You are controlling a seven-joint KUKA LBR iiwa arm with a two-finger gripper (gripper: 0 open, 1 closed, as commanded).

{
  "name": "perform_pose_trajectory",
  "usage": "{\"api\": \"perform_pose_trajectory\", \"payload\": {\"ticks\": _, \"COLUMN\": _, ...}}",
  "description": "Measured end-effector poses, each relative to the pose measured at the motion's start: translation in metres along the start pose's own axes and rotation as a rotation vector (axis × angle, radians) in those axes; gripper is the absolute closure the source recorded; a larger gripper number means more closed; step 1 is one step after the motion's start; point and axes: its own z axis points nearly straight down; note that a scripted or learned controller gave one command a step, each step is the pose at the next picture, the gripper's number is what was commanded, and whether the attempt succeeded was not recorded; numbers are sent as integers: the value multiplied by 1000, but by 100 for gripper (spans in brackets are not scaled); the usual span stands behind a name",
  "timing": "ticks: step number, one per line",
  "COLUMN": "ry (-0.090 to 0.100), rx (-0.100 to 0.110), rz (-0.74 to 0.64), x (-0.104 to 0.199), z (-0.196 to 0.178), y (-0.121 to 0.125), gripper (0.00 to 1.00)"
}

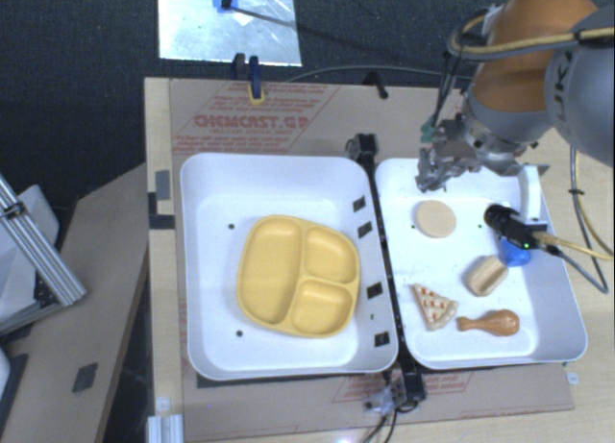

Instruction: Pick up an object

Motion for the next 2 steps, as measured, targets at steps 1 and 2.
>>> {"api": "perform_pose_trajectory", "payload": {"ticks": 1, "ry": 0, "rx": 0, "rz": 0, "x": 59, "z": 14, "y": -4, "gripper": 100}}
{"api": "perform_pose_trajectory", "payload": {"ticks": 2, "ry": 1, "rx": 0, "rz": -1, "x": 110, "z": 9, "y": -17, "gripper": 100}}
